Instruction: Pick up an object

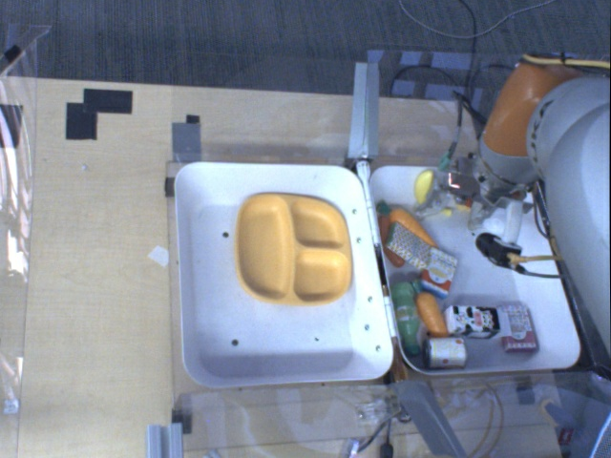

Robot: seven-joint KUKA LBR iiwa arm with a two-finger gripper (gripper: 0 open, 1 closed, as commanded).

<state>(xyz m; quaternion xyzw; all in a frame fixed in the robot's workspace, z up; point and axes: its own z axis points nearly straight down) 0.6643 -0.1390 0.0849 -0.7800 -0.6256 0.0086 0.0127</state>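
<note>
Gripper (456, 191) position: low over the twelve o'clock end of the right bin (563, 351), below the arm's orange band (516, 113). We cannot tell whether it is released or clenched, and we cannot confirm any object in its grasp.

Nearest candidate: a yellow fruit (423, 186), just beside the gripper at nine o'clock, close to the bin's upper wall. We judge this the likely target, since the tool stands nearest to it and the fruit is clear of its neighbours on top.

At seven o'clock from the gripper lie a carrot (410, 223) and a grey grater (409, 247), touching, with a small carton (440, 271) just below them. Further toward six o'clock we find a green bottle (406, 310), an orange piece (431, 314), a can (446, 352), a black-and-white carton (473, 321) and a pink box (516, 328). These crowd the bin's nine o'clock wall and six o'clock end, so we expect a harder grasp there.

The left bin (205, 284), well apart at nine o'clock, bears a yellow divided tray (291, 246).
</note>
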